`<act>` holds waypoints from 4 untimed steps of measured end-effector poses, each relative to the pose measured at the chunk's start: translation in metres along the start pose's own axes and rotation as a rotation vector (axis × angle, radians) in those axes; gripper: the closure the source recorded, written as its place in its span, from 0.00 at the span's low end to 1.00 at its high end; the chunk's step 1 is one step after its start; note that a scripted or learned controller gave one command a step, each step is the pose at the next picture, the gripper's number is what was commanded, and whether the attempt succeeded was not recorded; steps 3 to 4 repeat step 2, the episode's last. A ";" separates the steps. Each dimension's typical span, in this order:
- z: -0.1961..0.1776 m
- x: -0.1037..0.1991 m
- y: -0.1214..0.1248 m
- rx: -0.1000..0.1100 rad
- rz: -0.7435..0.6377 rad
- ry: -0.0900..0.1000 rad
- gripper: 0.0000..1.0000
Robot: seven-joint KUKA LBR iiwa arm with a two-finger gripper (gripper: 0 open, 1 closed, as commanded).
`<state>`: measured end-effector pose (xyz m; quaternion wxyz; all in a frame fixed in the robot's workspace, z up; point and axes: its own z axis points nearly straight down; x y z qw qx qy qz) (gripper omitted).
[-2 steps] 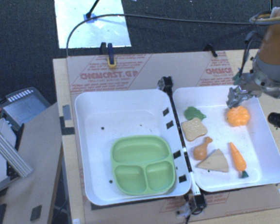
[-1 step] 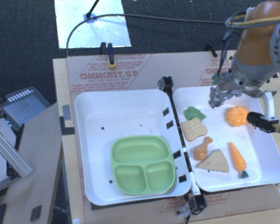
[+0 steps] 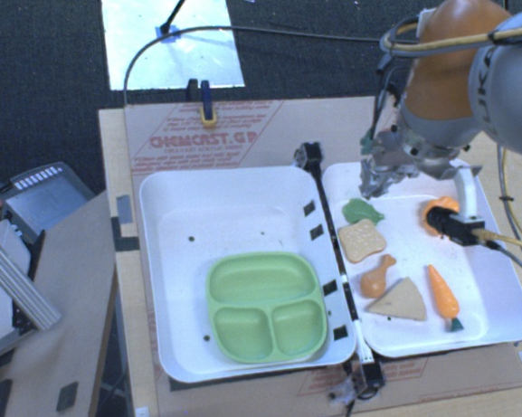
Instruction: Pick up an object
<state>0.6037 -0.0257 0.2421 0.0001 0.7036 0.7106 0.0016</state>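
The right bin (image 3: 506, 313) holds several toy foods. A green leafy piece (image 3: 361, 211) lies near its back left, with a slice of toast (image 3: 362, 240) just in front of it. Nearer the front sit a tan drumstick (image 3: 377, 277), a beige wedge (image 3: 399, 302) and an orange carrot (image 3: 444, 294). An orange round piece (image 3: 434, 210) sits by the right wall, partly behind a black cable fitting. My gripper (image 3: 372, 184) hangs over the back left of this bin, just above and behind the green piece. I see nothing held in it.
A green divided plate (image 3: 266, 306) rests in the front of the left bin (image 3: 179, 210). A black divider strip (image 3: 327, 234) runs between the bins. A yellow-and-black cable (image 3: 505, 243) crosses the right bin's right side. The arm's bulk (image 3: 457, 59) overhangs the back right.
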 end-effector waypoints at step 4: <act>0.005 0.117 0.019 -0.001 0.000 0.001 1.00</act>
